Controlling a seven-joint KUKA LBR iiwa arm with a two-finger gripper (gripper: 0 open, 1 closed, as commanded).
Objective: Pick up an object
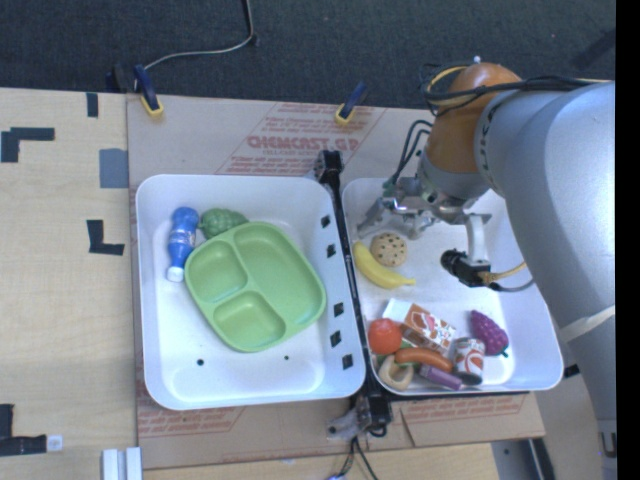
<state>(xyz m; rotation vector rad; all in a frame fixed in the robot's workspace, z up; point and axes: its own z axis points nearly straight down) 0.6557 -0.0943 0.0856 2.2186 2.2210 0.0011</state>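
Gripper (397, 224) low over the back of the right bin (445, 298), arm coming in from the right. Fingers spread apart – nothing between them. Nothing lifted yet.

Closest obj: round speckled cookie (388, 249), flat on the bin floor just below the fingertips – whether they touch it, can't tell. Banana (382, 268) lies just beside the cookie on its front side, along the bin's left wall.

Front of right bin, a crowded heap: red tomato (384, 335) at left, small red-and-white carton (428, 326) next to it, purple grapes (488, 332) to the right. In front of these an orange sausage-like piece (425, 358), a small can (468, 353), a pale ring (397, 372). All touching or nearly so.

Left bin (250, 373): green divided plate (255, 283) in the middle, tilted diagonal to the walls. Blue bottle (181, 240) at its back-left edge, leafy green veg (222, 222) just beside the bottle, touching the plate rim.

Both bins sit on a cardboard sheet (250, 143).
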